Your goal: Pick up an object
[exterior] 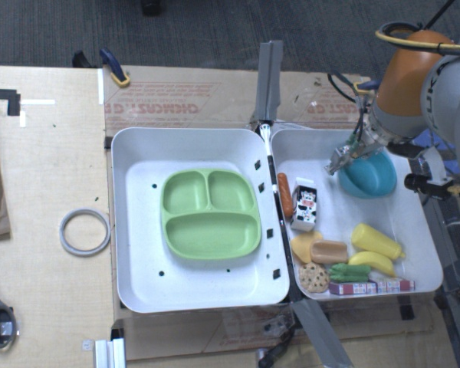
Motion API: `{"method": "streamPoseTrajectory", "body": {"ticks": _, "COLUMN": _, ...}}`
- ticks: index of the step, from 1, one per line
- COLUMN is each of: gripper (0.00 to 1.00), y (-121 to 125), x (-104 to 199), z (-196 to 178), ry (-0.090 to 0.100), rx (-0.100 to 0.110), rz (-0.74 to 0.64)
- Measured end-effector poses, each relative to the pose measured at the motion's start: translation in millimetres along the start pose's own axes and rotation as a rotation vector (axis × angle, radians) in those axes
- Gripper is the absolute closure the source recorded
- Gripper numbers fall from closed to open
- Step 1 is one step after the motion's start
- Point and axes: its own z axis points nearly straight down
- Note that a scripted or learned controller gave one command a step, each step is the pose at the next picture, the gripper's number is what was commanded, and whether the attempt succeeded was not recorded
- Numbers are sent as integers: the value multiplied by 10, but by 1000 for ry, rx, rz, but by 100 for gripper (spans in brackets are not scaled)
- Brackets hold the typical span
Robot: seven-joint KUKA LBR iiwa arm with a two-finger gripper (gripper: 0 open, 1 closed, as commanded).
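The gripper (pixel 343 159) is hanging over the far part of the right bin (pixel 422 221), its metal fingers reaching down just left of a teal bowl (pixel 370 175) and touching or nearly touching its rim; whether they are spread or closed cannot be told, and nothing is showing between them.

The bowl is sitting near the bin's far right corner, apparently mouth down with its rounded back up, plain teal, and it has no clear long axis.

In front of it, a small white carton (pixel 304 205) with black cow patches is lying with its long axis running toward the camera; its print is too small to read. A red sausage (pixel 285 195) is lying beside the bin's left wall, also pointing near to far. Two yellow pieces (pixel 376 241), a banana (pixel 372 261) among them, are slanting down to the right. A cookie (pixel 314 277), a bread roll (pixel 328 250), something green (pixel 347 271) and a flat pink box (pixel 370 287) with unreadable print are crowding the near edge.

The left bin (pixel 130 205) is holding a green divided plate (pixel 211 214), its largest compartment toward the camera.

The cardboard (pixel 184 102) behind the bins is carrying red lettering, upside down and too faint to make out. A grey ring (pixel 85 231) is lying on the bench at left.
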Motion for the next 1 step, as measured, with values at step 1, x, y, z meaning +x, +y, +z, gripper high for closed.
{"method": "streamPoseTrajectory", "body": {"ticks": 1, "gripper": 100, "y": 227, "x": 558, "z": -1043, "ry": -7, "rx": -4, "rz": 232}}
